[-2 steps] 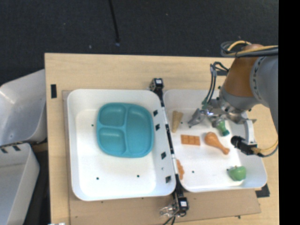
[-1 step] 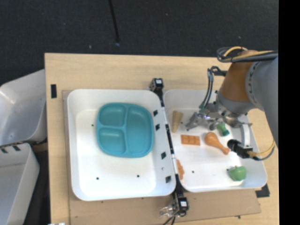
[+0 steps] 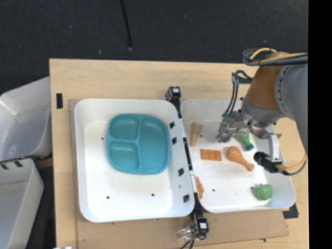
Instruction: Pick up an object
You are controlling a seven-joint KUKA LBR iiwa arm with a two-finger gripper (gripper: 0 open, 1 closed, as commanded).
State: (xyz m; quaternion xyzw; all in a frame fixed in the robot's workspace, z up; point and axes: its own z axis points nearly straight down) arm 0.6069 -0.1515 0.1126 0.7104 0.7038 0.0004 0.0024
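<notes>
Two white bins side by side on bench (image 3: 62, 82). Left bin (image 3: 88, 191): one teal plate (image 3: 139, 143), three compartments, lying flat near centre, well apart from all four walls; bare floor all round it, widest toward 6 o'clock.

Right bin (image 3: 228, 201): six loose items counted. One tan wedge (image 3: 195, 133) near 10 o'clock; one flat orange waffle (image 3: 210, 155) near centre; one orange drumstick (image 3: 239, 157) just beside waffle at 3 o'clock of it; one green piece (image 3: 244, 140) toward 2 o'clock, right under arm; one green lump (image 3: 263, 191) in 5 o'clock corner, close to both walls; one small orange piece (image 3: 198, 185) against divider wall at 8 o'clock.

Arm (image 3: 270, 95) entering from 3 o'clock, wrist low over right bin. Pincer (image 3: 227, 132) just left of green piece, between wedge and piece; nothing seen between fingers; width of opening cannot be told.

Open floor in right bin: 6 to 7 o'clock stretch and strip along 12 o'clock wall.
</notes>
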